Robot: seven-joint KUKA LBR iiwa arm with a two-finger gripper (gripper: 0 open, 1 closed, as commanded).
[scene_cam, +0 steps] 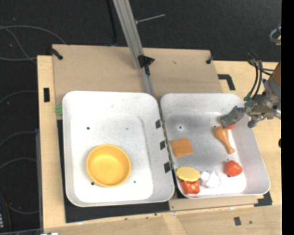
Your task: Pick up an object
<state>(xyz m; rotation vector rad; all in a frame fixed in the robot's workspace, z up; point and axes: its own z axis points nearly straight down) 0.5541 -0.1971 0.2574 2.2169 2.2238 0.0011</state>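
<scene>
Lying in the right bin near its right wall, the orange drumstick-shaped toy runs its long axis on a slant, its thicker end toward the upper left and its narrow end toward the lower right. Below it and apart sits a small red tomato-like piece. A tan square slab lies toward the bin's left side, and in the near left corner a yellow disc rests on a red piece, with a small white lump just beside them. The left bin holds a yellow bowl, well apart from the rest. The gripper hangs over the right bin's upper right part, one grey finger reaching down just above the toy's thicker end; whether it touches is unclear. Its jaws stand spread, with nothing visible between them.
</scene>
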